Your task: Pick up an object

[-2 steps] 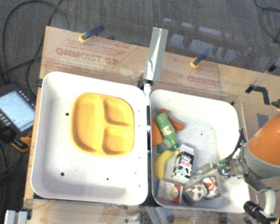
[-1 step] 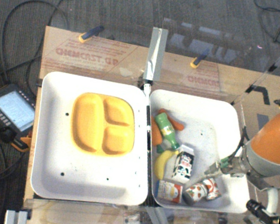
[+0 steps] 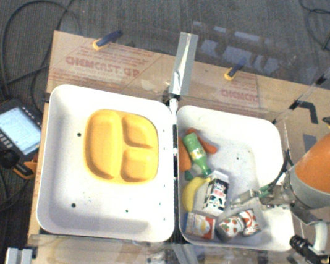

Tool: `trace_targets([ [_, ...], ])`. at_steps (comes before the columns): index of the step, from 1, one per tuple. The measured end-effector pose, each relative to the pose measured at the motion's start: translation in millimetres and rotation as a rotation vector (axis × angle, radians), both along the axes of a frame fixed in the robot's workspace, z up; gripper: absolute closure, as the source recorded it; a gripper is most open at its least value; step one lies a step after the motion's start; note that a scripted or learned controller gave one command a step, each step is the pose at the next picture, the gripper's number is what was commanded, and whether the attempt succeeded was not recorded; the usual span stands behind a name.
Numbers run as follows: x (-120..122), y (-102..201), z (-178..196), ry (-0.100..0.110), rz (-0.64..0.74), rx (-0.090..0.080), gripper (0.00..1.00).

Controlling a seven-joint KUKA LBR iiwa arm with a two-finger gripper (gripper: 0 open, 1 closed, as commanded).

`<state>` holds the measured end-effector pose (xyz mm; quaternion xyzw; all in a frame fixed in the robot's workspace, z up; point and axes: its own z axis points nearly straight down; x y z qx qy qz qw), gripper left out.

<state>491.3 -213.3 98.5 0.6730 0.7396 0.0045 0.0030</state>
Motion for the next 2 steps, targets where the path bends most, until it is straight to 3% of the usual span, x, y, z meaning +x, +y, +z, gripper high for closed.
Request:
trace_targets([
  [1,-3,79,-8,-0.004,0.061,-0.012,0.0],
  [2,76,100,-9,-0.005,0.087,-0.01,0.0],
])
